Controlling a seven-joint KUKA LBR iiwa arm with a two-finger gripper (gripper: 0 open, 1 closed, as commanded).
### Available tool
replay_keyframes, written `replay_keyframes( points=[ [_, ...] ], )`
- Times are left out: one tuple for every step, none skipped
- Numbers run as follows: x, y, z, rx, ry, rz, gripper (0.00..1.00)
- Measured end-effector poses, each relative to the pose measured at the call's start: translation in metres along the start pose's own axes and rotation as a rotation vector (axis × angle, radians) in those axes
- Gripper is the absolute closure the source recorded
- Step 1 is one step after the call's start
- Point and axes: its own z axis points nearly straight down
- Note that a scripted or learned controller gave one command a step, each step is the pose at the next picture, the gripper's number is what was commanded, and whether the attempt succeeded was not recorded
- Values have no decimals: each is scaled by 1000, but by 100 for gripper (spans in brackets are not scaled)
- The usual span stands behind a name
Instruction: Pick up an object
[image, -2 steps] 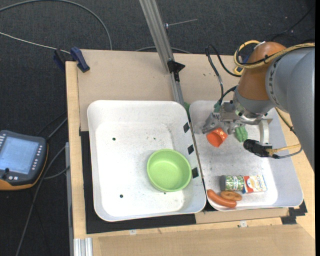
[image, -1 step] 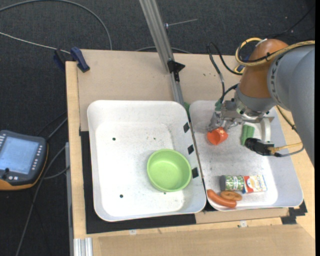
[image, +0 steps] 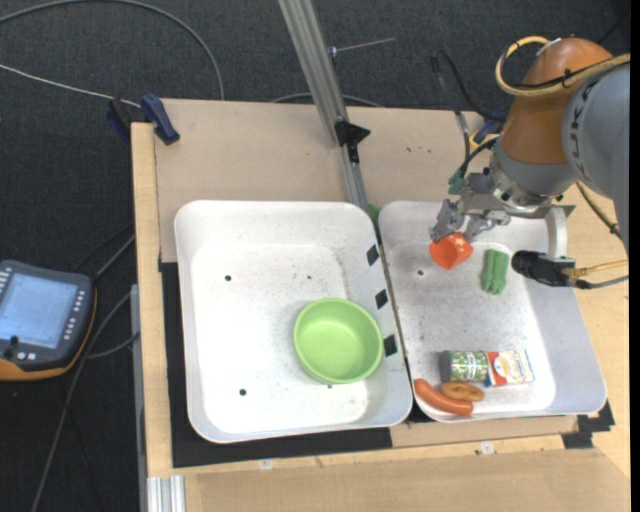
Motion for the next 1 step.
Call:
replay_keyframes(
  points=[
    [1, -3, -62, 2, 0, 0, 100]
  ],
)
